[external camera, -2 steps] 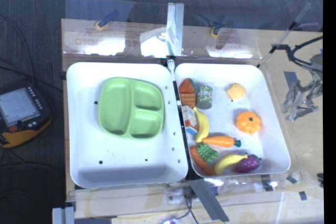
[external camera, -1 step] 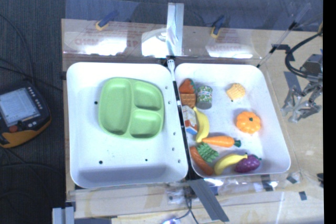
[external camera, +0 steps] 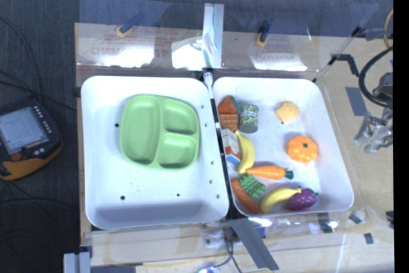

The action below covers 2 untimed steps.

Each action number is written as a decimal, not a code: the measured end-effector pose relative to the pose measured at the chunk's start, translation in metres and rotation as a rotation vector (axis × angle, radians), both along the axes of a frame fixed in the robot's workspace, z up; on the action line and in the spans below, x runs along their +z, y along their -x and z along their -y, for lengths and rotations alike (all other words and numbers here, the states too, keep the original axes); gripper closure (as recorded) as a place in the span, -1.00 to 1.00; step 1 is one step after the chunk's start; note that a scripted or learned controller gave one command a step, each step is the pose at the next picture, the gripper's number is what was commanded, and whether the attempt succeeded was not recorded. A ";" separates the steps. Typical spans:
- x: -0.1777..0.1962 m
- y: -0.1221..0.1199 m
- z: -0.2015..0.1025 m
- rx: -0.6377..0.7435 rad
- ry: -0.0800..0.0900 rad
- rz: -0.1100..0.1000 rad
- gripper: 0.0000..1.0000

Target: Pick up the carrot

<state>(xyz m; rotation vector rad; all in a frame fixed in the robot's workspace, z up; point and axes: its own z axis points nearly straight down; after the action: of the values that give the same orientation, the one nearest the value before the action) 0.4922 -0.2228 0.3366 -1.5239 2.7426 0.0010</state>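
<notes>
Here's the desk [external camera: 358, 220], pale wood, with 2 white bins side by side on it. The left bin [external camera: 105, 201] carries a green plate [external camera: 160, 132] with 3 compartments, lying flat towards the bin's far half.

The right bin [external camera: 332, 137] is the busy one. Toys crowd its left wall and near edge. 1 banana [external camera: 246, 151] curves down along the left side, and a 2nd banana [external camera: 279, 197] lies near the front wall, with a purple eggplant [external camera: 301, 199] touching its right end.

And there's the carrot [external camera: 267, 171]. It lies flat in the right bin, just in front of the middle, orange body pointing left and green tip to the right. Its left end touches the 1st banana's lower tip. The 2nd banana sits just in front of it, and a green leafy piece [external camera: 252, 185] is tucked in at its front left.

The pumpkin [external camera: 302, 149] stands alone just behind and right of the carrot, apart from it. Further back a corn cob [external camera: 287, 112] lies by itself. A small can [external camera: 248, 118] sits at the back left beside a brown-orange piece [external camera: 228, 113].

Out past the right bin's right wall, over bare desk, hangs the pincer [external camera: 374, 135], well apart from the carrot. Apart or together? From here I cannot tell.
</notes>
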 end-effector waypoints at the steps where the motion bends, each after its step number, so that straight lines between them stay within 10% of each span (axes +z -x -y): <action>1: -0.019 0.007 0.000 0.510 -0.002 -0.002 1.00; 2: -0.012 0.007 -0.001 0.673 -0.002 -0.002 1.00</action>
<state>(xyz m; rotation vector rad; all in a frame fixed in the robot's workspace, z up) 0.4853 -0.2221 0.3245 -2.3450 2.0857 0.0070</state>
